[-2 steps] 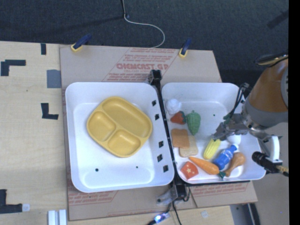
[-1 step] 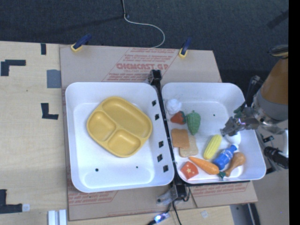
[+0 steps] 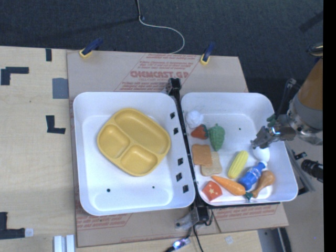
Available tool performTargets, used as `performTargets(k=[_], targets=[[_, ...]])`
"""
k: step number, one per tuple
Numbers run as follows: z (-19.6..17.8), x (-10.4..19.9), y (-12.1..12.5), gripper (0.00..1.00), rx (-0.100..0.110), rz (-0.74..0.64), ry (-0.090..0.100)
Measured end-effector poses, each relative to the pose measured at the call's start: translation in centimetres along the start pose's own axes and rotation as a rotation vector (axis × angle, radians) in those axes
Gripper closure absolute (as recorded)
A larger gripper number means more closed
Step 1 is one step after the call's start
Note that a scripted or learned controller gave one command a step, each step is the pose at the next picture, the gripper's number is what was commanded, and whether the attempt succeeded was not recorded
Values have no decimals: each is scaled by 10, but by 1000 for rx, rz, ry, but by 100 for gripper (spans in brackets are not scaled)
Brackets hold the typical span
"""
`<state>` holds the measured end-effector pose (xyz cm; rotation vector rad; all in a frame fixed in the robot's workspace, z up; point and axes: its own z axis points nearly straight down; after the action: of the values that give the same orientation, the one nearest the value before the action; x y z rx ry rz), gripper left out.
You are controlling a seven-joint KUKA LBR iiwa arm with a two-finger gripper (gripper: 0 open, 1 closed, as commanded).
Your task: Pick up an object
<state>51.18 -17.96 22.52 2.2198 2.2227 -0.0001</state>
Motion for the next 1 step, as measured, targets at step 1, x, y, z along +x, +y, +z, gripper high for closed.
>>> performTargets(k=[1], targets=[[4, 63, -7, 100, 3, -5, 2]])
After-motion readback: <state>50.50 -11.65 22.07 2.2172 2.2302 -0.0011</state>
